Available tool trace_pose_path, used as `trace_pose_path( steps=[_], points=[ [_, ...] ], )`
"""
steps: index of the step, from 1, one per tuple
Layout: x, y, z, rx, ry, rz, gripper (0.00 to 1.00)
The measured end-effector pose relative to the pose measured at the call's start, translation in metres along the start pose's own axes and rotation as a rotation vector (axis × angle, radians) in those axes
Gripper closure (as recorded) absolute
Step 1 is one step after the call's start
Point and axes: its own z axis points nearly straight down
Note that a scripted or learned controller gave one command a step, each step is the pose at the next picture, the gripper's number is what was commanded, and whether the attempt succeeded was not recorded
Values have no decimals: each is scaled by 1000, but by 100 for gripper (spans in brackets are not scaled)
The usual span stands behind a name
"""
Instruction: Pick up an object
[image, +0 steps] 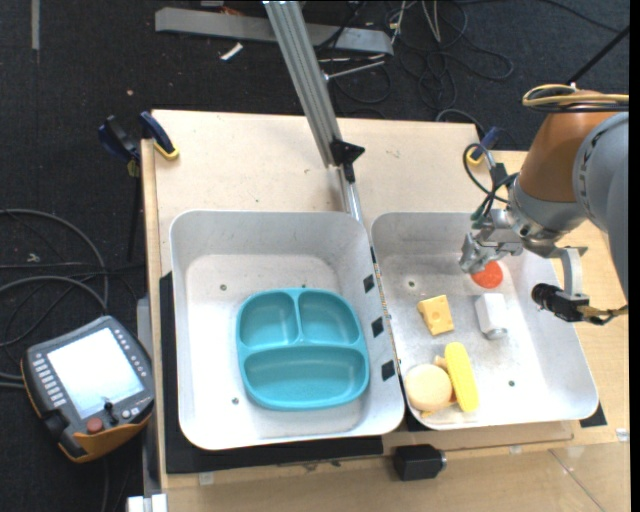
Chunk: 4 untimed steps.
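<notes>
My gripper (481, 258) hangs low over the back of the right bin (560, 395), directly above a small red-orange object (488, 276) that peeks out just below it. Whether the red object sits between the fingers is hidden by the wrist. In the same bin lie a yellow cheese wedge (436, 314), a small grey-white block (490, 315), a yellow banana (461, 377) and a cream round bun (428, 388). The banana leans against the bun at the bin's front.
The left bin (200, 250) holds a teal divided plate (299, 347). A slanted metal pole (310, 85) runs from the top down to the bins' shared wall. A teach pendant (88, 385) rests at the left, off the bench.
</notes>
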Motion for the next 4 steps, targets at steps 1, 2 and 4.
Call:
trace_pose_path(
  steps=[1, 2, 4],
  points=[
    [-1, 12, -54, -6, -1, 0, 100],
    [-6, 22, -103, -6, -1, -1, 100],
    [44, 0, -142, 5, 3, -4, 100]
  ],
)
